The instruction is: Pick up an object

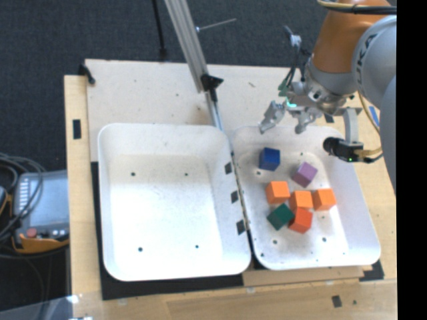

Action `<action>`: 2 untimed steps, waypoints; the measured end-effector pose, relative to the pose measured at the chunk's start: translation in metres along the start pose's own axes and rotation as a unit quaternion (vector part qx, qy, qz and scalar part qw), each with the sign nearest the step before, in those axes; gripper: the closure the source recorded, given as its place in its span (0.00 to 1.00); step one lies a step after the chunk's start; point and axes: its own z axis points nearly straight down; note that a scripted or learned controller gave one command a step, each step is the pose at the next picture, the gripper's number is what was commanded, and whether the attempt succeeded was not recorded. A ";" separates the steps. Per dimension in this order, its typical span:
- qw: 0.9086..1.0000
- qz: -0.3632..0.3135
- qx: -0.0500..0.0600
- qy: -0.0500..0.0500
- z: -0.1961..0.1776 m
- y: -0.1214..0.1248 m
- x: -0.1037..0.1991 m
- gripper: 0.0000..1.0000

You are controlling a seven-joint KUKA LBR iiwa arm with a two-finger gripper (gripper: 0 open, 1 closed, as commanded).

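Claw: I am seeing the gripper (287, 118) hanging released, fingers spread, nothing between them, over the right bin's (357, 232) far edge.
Objects: blue cube (269, 159) is sitting nearest; purple cube (305, 173), orange cubes (278, 191) and green cube (281, 216) are lying clustered beyond.
Left bin (120, 245): sitting beside it.

1. My arm (373, 42) is grey, rounded, with a glossy orange band.
2. Below it, my gripper (287, 120) has pale metal fingers (270, 120).
3. Above the jaws glows a small green light (291, 103).
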 end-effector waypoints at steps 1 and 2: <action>1.000 -0.001 -0.002 -0.001 -0.003 0.001 0.000 0.00; 1.000 0.002 0.001 -0.002 0.058 0.005 -0.005 0.00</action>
